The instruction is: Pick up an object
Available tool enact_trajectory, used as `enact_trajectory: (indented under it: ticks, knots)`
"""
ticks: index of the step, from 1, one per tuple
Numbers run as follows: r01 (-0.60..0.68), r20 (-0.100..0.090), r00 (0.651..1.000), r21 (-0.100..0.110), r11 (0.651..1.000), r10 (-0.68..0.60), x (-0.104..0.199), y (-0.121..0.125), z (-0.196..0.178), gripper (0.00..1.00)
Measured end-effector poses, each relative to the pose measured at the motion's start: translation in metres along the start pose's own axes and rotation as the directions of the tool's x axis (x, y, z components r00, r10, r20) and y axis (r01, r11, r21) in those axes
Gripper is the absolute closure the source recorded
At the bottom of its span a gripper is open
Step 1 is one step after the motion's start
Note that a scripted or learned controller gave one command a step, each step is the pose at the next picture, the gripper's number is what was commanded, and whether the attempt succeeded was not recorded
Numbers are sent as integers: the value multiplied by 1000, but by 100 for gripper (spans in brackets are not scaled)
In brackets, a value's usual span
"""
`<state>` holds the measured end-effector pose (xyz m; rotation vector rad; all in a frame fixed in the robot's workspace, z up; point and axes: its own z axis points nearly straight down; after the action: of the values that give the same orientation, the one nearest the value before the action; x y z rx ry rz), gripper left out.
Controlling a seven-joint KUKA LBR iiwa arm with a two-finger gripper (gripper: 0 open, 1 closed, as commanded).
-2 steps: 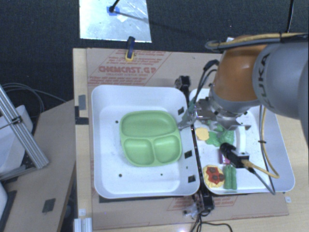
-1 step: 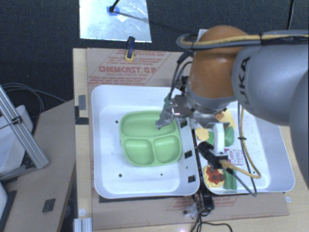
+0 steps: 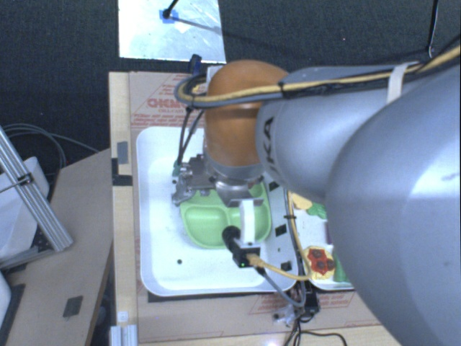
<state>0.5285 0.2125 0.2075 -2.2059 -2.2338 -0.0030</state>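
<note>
White bin (image 3: 155,215) holds a green bowl (image 3: 209,222) under the arm (image 3: 346,135).

The premises present as a robotics laboratory or test cell rather than a home or shop. A large grey industrial arm (image 3: 360,143) with an orange band (image 3: 234,114) and cabling tied along it reaches over a shallow white bin (image 3: 155,215) set on a cardboard sheet (image 3: 155,96) atop a plain bench (image 3: 79,215). An aluminium framing rail (image 3: 32,193) stands at the left, loose cables (image 3: 43,137) trail across dark carpet-like flooring (image 3: 57,49), and a reflective panel (image 3: 169,20) lies beyond the bench.
</note>
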Motion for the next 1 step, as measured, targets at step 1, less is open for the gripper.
enact_trajectory:
  ticks: [1]
  knots:
    - [-10, 1, 1000, -2, 1000, 10, -6, 2, -13, 100]
